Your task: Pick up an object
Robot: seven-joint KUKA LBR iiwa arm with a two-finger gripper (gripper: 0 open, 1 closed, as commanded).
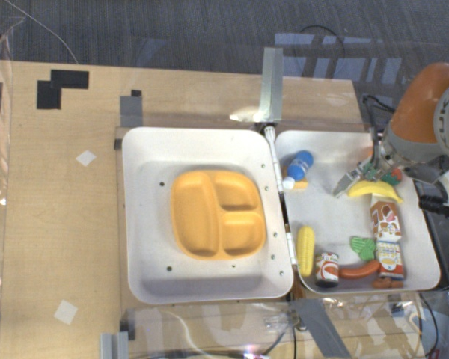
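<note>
The right bin (325, 155) holds several toy foods. A yellow banana (375, 191) lies near its right side. My gripper (352, 180) hangs low in this bin, just left of and touching the banana's upper left end. A blue bottle (299, 166) lies by the divider at the left. Below the banana stands a brown and white carton (386, 238). A yellow corn cob (305, 249), a red sausage (357, 270), a green piece (362, 245) and a small red and white can (328, 268) sit along the front.
The left bin (146, 200) holds a yellow divided plate (217, 214). A metal post (272, 88) stands behind the divider between the bins. A small green and red item (390, 176) lies right of the gripper.
</note>
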